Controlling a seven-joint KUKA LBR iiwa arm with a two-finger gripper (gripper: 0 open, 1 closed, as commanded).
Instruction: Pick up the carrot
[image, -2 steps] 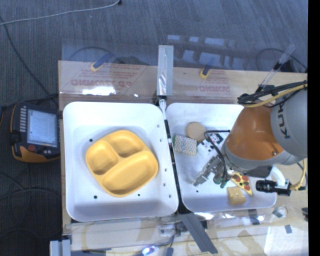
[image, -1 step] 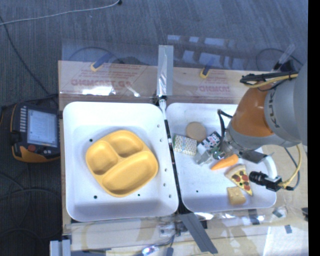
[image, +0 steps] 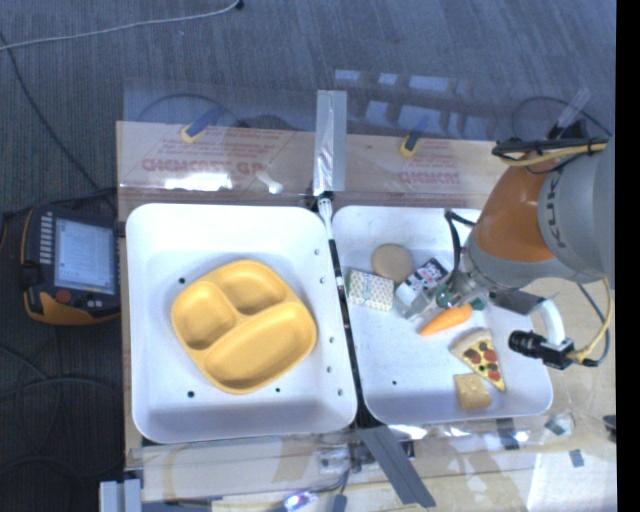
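One small orange carrot (image: 446, 319) sits in the right shallow white bin (image: 400, 395), about mid-height toward its right side, lying at a slant with the thicker end up and to the right. You've got the two-finger gripper (image: 452, 296) low over it, right at the carrot's upper edge, touching or nearly so; I can't tell from this angle whether the carrot is actually between the fingers, or how they're set. Grey arm with the orange band (image: 515, 225) comes in from the right and covers the bin's upper right corner. Just left of the gripper you'll see a small white and black packet-like item (image: 422, 281), partly hidden, too small to identify. Further left is a pale speckled rectangular block (image: 370, 290), and above it a round tan cookie-like disc (image: 392, 262). Below and right of the carrot lies a toy pizza slice with red dots (image: 479, 357), and just below that a tan cube (image: 473, 391) near the bin's lower edge. Left shallow white bin (image: 150, 400) holds a yellow three-compartment plastic plate (image: 243, 324), roughly centred. Off the bench on the far left sits a black and orange handheld pendant with a screen (image: 68, 263).
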